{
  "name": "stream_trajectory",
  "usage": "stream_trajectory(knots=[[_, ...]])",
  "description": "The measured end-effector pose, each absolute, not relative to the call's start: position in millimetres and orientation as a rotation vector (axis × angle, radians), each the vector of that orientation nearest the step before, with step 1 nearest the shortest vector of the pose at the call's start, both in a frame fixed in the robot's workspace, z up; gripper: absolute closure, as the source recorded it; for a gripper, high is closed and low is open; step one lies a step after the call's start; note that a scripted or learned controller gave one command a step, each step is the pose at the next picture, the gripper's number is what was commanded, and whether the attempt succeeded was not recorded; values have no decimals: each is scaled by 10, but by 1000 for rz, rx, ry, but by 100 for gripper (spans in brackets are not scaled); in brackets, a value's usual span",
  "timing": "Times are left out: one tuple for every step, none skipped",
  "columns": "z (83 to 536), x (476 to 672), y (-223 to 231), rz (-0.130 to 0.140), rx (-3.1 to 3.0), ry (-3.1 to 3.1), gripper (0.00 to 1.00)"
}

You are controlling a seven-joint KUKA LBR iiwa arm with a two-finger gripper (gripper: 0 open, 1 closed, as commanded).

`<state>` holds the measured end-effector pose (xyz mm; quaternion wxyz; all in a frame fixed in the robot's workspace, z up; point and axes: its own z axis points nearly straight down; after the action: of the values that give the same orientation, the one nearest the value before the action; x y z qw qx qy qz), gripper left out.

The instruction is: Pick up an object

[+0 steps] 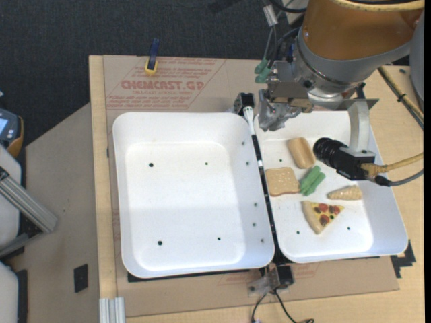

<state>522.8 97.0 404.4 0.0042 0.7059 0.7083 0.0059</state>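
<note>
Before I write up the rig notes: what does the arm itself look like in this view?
The arm is bulky and rounded, with a broad orange band above a grey wrist section. Below sits a grey metal gripper on a flat mount, with thin cables and small green connectors beside it. A black cylindrical unit with a tan cable hangs alongside.

You are looking at an evenly lit, fairly bright overhead view. The left bin (182,194) shows a brighter band across its lower floor and a soft grey shade over its upper half. The orange band (367,9) of the arm catches a mild sheen. Small items in the right bin (367,237) look slightly soft, with grainy edges. The dark floor beyond the bench (101,173) stays dim.
</note>
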Motion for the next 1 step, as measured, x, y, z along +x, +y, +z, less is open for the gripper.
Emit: stream_trajectory(knots=[[5058,5175,1414,22,2210,2223,0]])
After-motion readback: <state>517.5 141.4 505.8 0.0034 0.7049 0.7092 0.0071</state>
